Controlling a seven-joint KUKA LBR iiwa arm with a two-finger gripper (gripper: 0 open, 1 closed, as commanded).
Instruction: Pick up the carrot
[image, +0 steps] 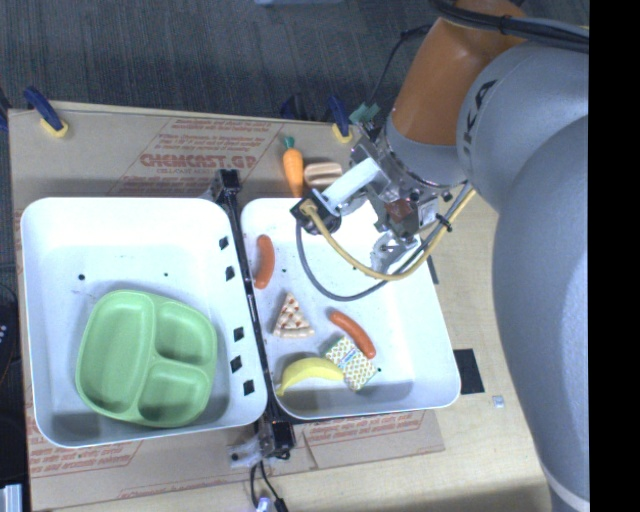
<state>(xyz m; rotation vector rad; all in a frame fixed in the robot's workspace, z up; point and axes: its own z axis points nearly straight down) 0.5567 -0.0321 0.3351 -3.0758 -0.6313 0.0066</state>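
Nearest the camera, a banana (310, 374) and a patterned packet (352, 362) lie at the front of the right bin (425, 335), with a sausage (353, 333) and a pizza slice (292, 318) just behind them. A green divided plate (148, 355) sits in the left bin (60, 250). Farther back, a second sausage (264, 260) lies near the right bin's left wall. The gripper (395, 240) hangs above the bin's back half amid yellow cable (340, 260); whether its fingers are apart or together cannot be told. Beyond the bin's far rim, the carrot (292, 168) lies on the cardboard-covered tabletop (150, 150), beside a bun-like item (322, 174).
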